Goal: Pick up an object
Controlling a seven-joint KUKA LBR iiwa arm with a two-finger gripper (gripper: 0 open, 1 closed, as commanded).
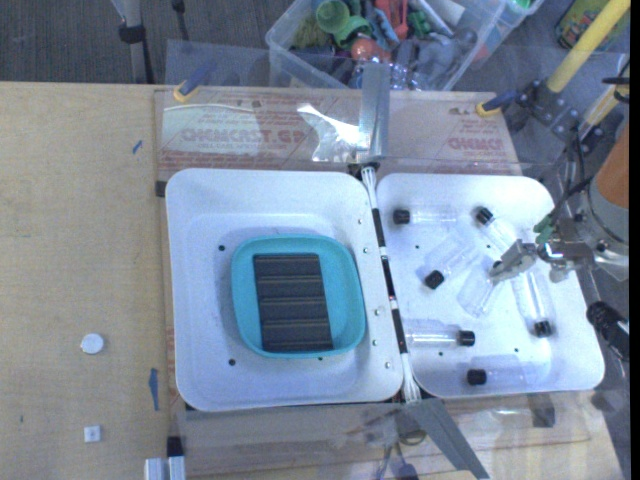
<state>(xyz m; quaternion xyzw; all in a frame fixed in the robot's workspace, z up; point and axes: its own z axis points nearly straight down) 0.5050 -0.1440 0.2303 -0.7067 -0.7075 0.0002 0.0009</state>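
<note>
The right bin [570, 368] holds several clear plastic vials with black caps, lying scattered. One vial [492, 228] lies at the back, another [448, 268] near the middle, and a third [436, 338] near the left wall. A further vial [535, 308] lies to the right. My gripper [510, 261] reaches in from the right and hangs low over the middle of this bin, among the vials. Glare on the clear plastic hides whether it touches any of them. The left bin [200, 208] holds a teal plate [245, 268] with a dark grey ridged block [292, 303] on it.
A metal divider [374, 118] stands behind the seam between the bins. Behind the bench is a clear tub [300, 38] of colourful toys. A small white disc [92, 344] lies on the wooden bench top to the left. Cables and the arm's body crowd the right edge.
</note>
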